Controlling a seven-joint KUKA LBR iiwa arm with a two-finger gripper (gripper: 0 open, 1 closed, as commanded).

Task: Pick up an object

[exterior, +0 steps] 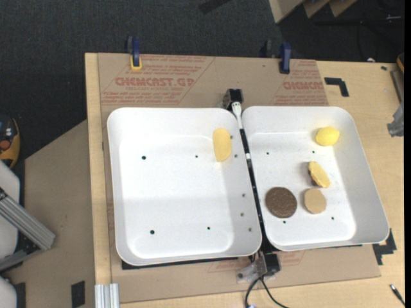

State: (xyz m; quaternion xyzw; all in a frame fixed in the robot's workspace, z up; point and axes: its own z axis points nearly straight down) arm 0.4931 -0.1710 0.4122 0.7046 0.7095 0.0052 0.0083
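Note:
The left bin (128,172) holds one pale yellow oblong piece (221,145) near its far right corner. The right bin (359,191) holds a round yellow lump (327,136) at the back and a small yellow wedge (318,174) in the middle. A dark brown disc (281,202) and a tan disc (314,201) lie side by side near the front. A grey part of my gripper (396,124) pokes in at the right edge, outside the right bin and well away from every object. Nothing is seen in it.
Both bins rest on a brown board (192,76) held by two blue clamps (134,46) at the back. A black divider bar (247,165) runs between the bins. A cable (260,287) trails off the front edge.

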